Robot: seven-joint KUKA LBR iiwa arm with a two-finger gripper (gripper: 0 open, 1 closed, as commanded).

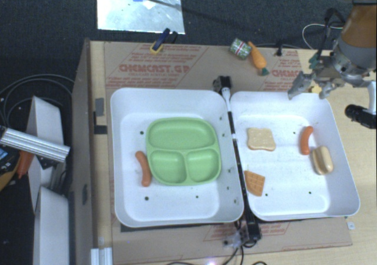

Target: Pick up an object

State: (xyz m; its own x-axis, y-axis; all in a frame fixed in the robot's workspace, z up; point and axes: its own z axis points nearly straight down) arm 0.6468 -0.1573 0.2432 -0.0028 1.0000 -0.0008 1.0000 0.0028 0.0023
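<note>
Two white bins: left bin has green tray and sausage; right bin has toast, cracker, hot dog, bun; gripper above its far edge, fingers spread, empty.

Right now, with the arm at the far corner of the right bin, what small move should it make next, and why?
Probably lower the gripper toward the sausage in the right bin. It hangs above the bin's far rim holding nothing, jaws apart, and that sausage lies nearest, with bare floor around most of it, though a bun sits just by its lower end.
</note>
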